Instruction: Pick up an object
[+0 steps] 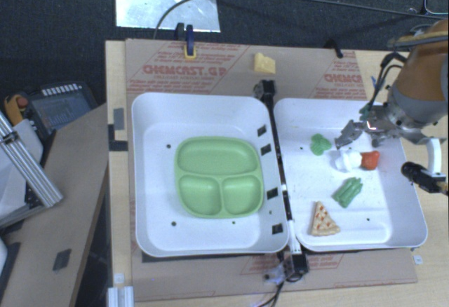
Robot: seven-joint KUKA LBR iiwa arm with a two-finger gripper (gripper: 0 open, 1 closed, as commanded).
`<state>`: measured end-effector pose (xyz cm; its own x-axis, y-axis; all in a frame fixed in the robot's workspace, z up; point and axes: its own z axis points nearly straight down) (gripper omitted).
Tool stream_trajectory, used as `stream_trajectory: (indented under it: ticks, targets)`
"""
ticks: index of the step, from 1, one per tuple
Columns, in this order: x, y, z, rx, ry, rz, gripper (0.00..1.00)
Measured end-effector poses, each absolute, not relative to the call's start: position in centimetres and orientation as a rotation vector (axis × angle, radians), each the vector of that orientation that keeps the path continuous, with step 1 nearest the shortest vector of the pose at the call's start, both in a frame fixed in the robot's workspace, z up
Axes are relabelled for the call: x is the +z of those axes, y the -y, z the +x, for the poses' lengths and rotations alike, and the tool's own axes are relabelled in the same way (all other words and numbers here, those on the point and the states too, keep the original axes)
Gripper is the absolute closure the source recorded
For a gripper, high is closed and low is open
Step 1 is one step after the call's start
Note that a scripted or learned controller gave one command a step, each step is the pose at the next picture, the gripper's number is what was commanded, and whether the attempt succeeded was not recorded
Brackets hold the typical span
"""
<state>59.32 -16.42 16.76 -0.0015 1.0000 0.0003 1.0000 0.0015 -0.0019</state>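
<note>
While my grey two-finger gripper (349,136) hangs over the right white bin (400,228), I see it open; small red toy (370,159) just beside.

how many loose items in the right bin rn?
5, maybe more hidden under the gripper: round green piece upper left, white lump and red piece mid-right, ribbed green piece below, pizza slice near front.
</note>
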Motion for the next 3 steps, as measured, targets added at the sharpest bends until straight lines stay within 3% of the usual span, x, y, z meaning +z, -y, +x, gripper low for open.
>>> stream_trajectory:
  ticks: [2, 3]
  targets:
    - [8.3, 16.0, 59.6, 0.001, 2.222, -2.219, 0.0]
    - [9.7, 16.0, 59.8, -0.007, 2.227, -2.224, 1.0]
